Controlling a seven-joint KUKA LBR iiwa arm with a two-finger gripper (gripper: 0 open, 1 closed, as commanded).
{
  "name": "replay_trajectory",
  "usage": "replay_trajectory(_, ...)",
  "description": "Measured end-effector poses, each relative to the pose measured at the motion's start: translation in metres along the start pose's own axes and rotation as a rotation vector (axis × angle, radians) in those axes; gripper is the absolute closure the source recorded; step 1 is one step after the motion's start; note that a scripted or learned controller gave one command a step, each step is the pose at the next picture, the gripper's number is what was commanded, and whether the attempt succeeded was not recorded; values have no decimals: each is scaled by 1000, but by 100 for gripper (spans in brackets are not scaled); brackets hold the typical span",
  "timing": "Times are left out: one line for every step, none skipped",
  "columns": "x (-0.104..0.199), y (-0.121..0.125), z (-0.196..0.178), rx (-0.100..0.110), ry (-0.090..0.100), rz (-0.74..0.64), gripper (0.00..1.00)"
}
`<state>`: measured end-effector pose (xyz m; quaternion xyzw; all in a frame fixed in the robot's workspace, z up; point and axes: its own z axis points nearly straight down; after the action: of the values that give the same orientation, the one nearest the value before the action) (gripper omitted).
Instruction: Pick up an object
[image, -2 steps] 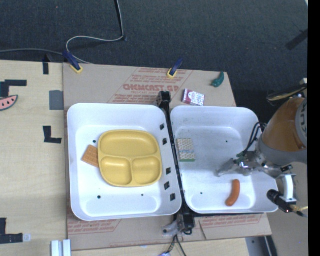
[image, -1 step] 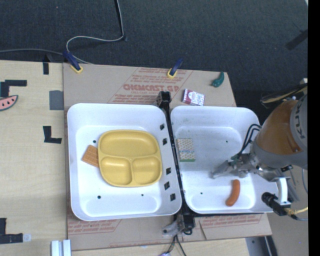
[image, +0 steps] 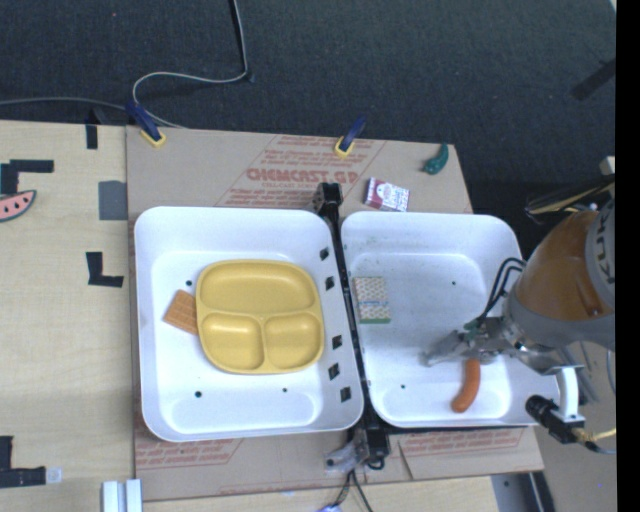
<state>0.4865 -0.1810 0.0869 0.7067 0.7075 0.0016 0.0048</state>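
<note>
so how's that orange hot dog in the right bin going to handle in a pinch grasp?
The hot dog looks round and elongated, so it may roll if nudged sideways. Its smooth toy-like surface could slip. It seems small, probably light. The gripper sits just beside it.

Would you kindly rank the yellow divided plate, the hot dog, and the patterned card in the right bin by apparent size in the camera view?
1. yellow divided plate, clearly largest.
2-3. hot dog and patterned card look alike; unranked.

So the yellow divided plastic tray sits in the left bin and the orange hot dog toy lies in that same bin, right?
Not quite. In the camera view the yellow divided plastic tray is in the left white bin, but the orange hot dog toy lies in the right white bin, beside the gripper.
</note>
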Motion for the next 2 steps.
replay_trajectory(-1, 0, -10, 0, -1, 1, 100)
replay_trajectory(73, -1, -133, 8, 5, -1, 100)
